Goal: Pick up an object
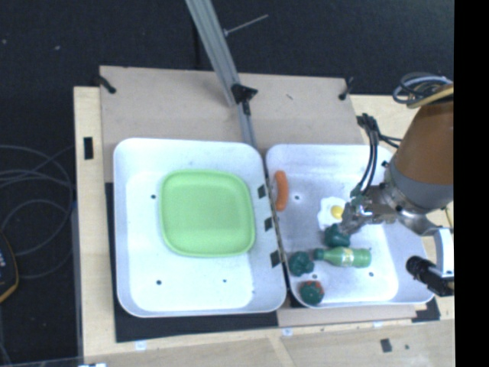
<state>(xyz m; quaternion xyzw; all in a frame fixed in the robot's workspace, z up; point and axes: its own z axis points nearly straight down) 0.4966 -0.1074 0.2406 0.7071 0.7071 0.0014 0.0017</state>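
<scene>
My gripper (350, 222) reaches in from the right and hangs low over the middle of the right bin (382, 167). Its tip is right beside a white and yellow egg-like piece (331, 209) and just above a dark green lump (336, 238). Whether it touches either, I cannot tell. A green bottle (348, 257) lies on its side just below the lump. An orange sausage-shaped piece (280, 189) lies along the bin's left wall. A dark green broccoli-like piece (300, 263) and a red and green piece (311, 290) sit near the front left corner.
The left bin (137, 281) holds a light green square plate (207, 212). A grey pole (218, 44) slants down from the top to the gap between the bins. Cables (372, 140) hang beside the arm at the right.
</scene>
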